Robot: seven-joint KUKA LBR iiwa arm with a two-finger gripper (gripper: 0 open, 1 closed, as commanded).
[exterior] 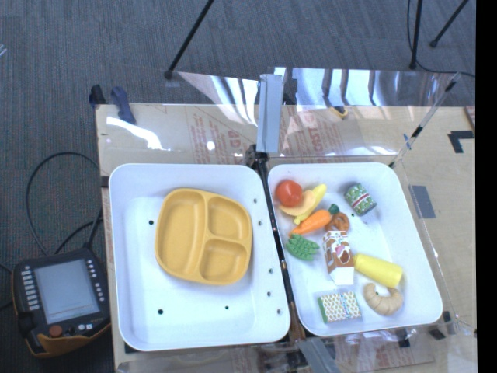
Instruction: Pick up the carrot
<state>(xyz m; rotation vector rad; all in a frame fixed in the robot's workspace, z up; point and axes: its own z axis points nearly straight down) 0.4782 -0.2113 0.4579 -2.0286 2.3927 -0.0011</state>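
The carrot [314, 221] is orange with a green tip at its right end. It lies slanted in the right bin [404, 208], near that bin's left side. Just above it sit a red tomato [289, 192] and a yellow banana [311, 202]. A green leafy piece [302, 247] lies right below it, and a small brown item [340, 223] touches its right end.
The left bin [132, 208] holds a yellow divided plate [204, 235]. Also in the right bin are a small carton [338, 258], a yellow bottle [379, 270], a croissant [384, 299], a checkered packet [339, 307] and a green can [359, 199].
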